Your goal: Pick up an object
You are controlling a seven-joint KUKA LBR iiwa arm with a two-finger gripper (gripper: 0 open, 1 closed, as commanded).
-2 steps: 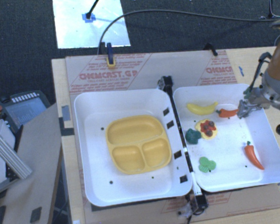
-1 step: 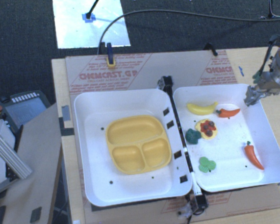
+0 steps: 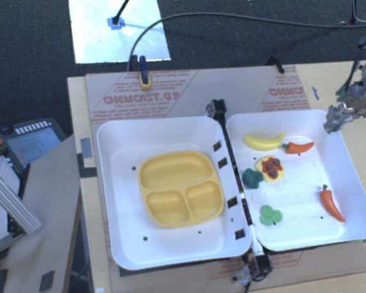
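White plastic made up both shallow bins on the bench, and we took the black hinge strip (image 3: 233, 183) between them as our landmark. Left of that strip lay the left white bin (image 3: 125, 245), holding a yellow three-compartment plastic tray (image 3: 179, 188), flat and near the bin's middle. Right of the strip lay the right white bin (image 3: 357, 219), where all the small toy foods sat.

Closest to the strip we saw a dark green broccoli-like toy (image 3: 252, 178), touching a small round yellow toy pizza with red topping (image 3: 271, 167) on its far side. Above these, farther from the strip's near end, a yellow plastic banana (image 3: 263, 141) lay crosswise, and just beyond it a red-orange chilli pepper with a green stem (image 3: 298, 146). Lower down, near the strip, rested a light green leafy toy (image 3: 271, 216). Well apart from the strip, toward the bin's outer wall, an orange plastic carrot with a green top (image 3: 331, 204) lay pointing down the bin.

We saw the grey metal gripper (image 3: 335, 120) over the bin's far outer corner, well away from the strip, with nothing between its fingers; we could not tell how wide they stood
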